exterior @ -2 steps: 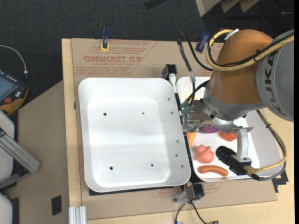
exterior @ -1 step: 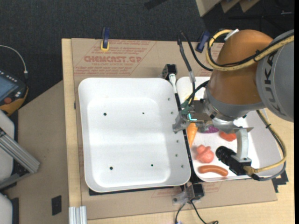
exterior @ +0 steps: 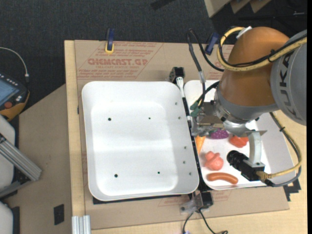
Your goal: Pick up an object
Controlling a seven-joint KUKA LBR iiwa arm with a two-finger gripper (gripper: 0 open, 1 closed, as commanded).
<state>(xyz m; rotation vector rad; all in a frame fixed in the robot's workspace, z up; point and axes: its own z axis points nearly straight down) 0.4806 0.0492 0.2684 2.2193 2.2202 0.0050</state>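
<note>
toys are gathered in the right bin (exterior: 276, 130): a pink piece (exterior: 212, 159), a sausage (exterior: 222, 178) and a red piece (exterior: 238, 141). whether the hand (exterior: 202, 126) is open cannot be told. one isolated toy should be centred under it before descent is made.

Lighting even and fairly bright, from overhead. Left bin (exterior: 131, 135) reads near-white; mild glare across its floor washes out surface detail, with soft grey shading along the raised rim. Broad soft highlight on the arm's orange band (exterior: 251, 57). The arm casts a diffuse shadow over the right bin (exterior: 278, 145). Dark floor around the surface (exterior: 73, 101) is underexposed, little texture visible. Focus acceptable overall; slight softness and grain throughout. Printed text on the cardboard is legible but fuzzy.
</note>
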